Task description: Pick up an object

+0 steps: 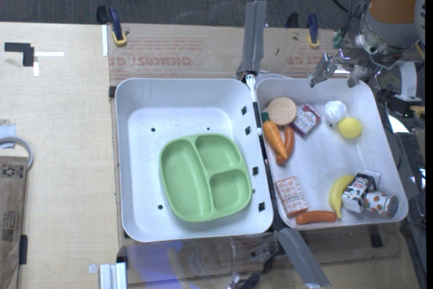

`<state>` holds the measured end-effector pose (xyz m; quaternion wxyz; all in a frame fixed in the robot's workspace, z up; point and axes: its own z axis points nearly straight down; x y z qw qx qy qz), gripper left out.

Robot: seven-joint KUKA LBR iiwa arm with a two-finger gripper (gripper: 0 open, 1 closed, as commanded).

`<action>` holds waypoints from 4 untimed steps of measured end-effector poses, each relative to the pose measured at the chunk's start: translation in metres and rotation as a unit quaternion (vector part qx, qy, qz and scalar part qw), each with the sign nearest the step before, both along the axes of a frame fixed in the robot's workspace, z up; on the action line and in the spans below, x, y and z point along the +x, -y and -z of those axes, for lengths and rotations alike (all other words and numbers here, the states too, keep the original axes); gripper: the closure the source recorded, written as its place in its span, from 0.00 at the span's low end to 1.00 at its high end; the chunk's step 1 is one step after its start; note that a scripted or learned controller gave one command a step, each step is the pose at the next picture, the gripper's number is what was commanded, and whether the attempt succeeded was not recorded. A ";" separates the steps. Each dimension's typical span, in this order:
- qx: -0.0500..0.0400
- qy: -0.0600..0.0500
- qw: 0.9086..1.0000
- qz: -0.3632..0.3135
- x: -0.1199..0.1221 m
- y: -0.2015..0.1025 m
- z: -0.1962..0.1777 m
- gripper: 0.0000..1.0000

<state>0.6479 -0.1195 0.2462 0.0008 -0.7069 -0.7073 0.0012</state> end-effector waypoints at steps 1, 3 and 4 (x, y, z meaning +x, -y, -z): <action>0.000 0.002 1.000 0.025 -0.001 -0.003 0.139 0.00; 0.000 0.000 0.986 0.167 -0.018 0.001 0.145 1.00; -0.001 0.001 1.000 0.020 -0.006 -0.037 0.040 1.00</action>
